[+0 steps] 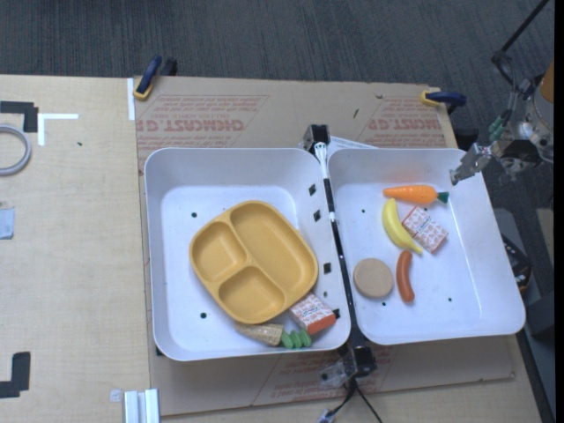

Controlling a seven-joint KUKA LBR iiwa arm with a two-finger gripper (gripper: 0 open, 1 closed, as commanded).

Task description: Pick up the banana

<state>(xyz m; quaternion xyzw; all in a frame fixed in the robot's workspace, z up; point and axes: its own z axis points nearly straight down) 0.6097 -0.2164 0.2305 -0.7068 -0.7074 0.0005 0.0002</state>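
**Banana lies in the right bin; hand sits off its upper right corner**

You see the banana (394,225), a smooth, curved yellow piece, lying in the right bin (480,276), in its upper middle part. Just above it lies a tapered orange carrot (411,195) with a green tip. A small printed carton (426,230), red and white, touches the banana's right side. Below it lie a flat round tan biscuit (374,278) and, beside that, a slim glossy sausage (404,276). Bare white floor opens along the bin's right and lower parts.

The hand (467,167) shows at the bin's upper right corner, over the rim, well apart from the banana. You cannot tell whether its fingers are spread or pressed together, and nothing shows between them.

In the left bin (167,263) you have a yellow plate (254,261) with three rounded compartments, sitting in the middle. At its lower right edge lie a second small carton (312,314), a pale bread-like wedge (261,332) and a green piece (298,338). Both bins are shallow, smooth white plastic with rounded corners, touching along their shared middle wall. They rest on a cardboard sheet (203,117) over the pale desk (70,263).
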